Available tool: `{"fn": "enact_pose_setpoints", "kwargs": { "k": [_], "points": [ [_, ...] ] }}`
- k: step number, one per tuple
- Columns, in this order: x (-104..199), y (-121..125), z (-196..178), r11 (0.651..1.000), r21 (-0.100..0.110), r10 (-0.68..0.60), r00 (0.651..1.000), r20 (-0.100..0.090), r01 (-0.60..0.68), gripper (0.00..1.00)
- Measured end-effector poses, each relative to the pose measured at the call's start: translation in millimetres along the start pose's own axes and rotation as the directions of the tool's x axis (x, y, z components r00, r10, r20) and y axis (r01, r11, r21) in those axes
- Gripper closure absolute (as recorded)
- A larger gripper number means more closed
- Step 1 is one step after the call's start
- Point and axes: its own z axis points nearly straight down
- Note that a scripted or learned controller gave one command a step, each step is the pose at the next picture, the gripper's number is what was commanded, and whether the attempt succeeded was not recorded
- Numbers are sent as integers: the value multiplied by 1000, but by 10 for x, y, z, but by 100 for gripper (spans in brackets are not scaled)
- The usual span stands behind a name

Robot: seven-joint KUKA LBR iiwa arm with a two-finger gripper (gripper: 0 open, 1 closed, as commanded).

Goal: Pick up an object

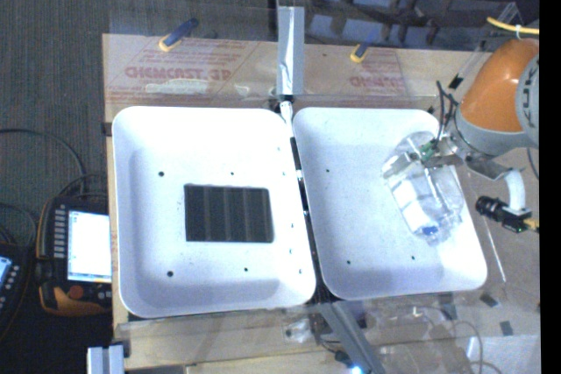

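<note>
- My end effector point(431, 151) is hanging over the right bin point(351, 223), at its far right side.
- A clear plastic bottle point(425, 197) is lying just below it (grip state: cannot tell).
- A dark panel point(228, 213) is lying in the left bin point(149, 188).

grey arm point(526, 114), orange band point(496, 88) above wrist, thin dark cables alongside.

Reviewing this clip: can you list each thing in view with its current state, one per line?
Dark ribbed panel: lying flat in the middle of the left bin.
Clear plastic bottle: on its side at the right end of the right bin.
Hand: low over the bottle's upper end; grip unclear.
Arm: reaching in from the right over the right bin's edge.
</note>
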Motion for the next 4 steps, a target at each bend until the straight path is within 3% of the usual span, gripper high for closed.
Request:
{"fn": "enact_pose_setpoints", "kwargs": {
  "k": [1, 2, 3, 4],
  "points": [
    [316, 577, 39, 983, -7, 186, 983, 11, -186, 0],
    [396, 307, 18, 999, -11, -51, 999, 13, 51, 0],
    [405, 323, -57, 999, -12, -53, 999, 11, 53, 100],
    [1137, 1053, -655, 999, 49, 20, 1000, -17, -19, 100]
  ]
}}
